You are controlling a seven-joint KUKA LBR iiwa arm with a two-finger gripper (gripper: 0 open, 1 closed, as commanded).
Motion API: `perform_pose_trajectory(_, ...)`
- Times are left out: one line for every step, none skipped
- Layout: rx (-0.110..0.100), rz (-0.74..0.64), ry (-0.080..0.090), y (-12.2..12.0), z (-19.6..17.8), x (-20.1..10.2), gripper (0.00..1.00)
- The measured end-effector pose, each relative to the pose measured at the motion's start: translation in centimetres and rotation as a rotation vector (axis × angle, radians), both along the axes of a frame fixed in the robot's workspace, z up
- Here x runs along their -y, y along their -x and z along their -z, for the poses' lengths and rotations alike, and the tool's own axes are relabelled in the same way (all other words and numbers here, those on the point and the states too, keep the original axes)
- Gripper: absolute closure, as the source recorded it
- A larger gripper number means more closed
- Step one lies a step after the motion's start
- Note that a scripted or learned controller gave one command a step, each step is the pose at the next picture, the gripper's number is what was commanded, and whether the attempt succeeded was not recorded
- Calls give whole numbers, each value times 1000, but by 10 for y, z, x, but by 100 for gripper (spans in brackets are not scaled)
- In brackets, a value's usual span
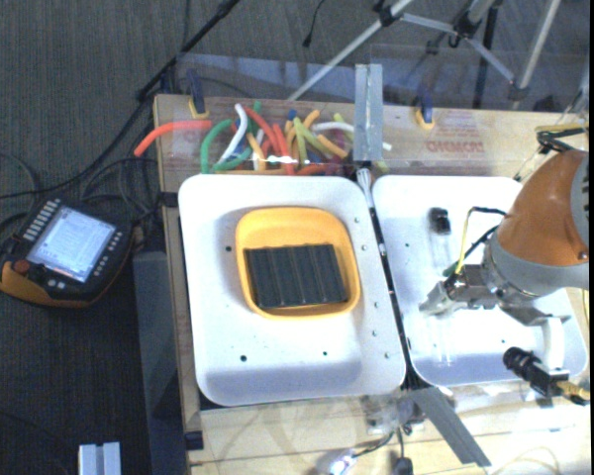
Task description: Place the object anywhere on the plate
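A: What is the biggest thing in front of you?

B: A wooden surface (277, 433) carrying two shallow white bins side by side. The left bin (277, 364) holds a yellow plate (292, 224) with a dark ribbed slab (295, 276) lying on its middle. The right bin (416, 354) has the grey and orange arm (549, 221) reaching into it from the right.

A: And the claw?

B: The claw (444, 298) hangs low over the floor of the right bin. I cannot tell how it stands, or whether it has anything; that part is too small and blurred.

A: Where is the object to be placed?

B: My guess is the small dark object (440, 220) lying near the back of the right bin, apart from the claw and well apart from the plate.

A: So how far along is the job?

B: Early, I judge. That piece still has to be picked up, carried across the divider and set on the plate.

A: Any writing?

B: Reddish lettering (457, 147) on the back board, too faint to read. On the floor to the left, a handheld control pendant (64, 250) with a lit screen, also unreadable.
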State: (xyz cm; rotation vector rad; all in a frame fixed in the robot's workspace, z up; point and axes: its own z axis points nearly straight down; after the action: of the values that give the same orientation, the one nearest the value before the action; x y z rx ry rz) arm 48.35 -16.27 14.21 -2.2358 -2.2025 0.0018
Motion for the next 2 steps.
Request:
perform_pose_trajectory(4,-303,2,-1,-49,-35,100)
perform_pose_trajectory(4,-304,1,-1,-49,-35,0)
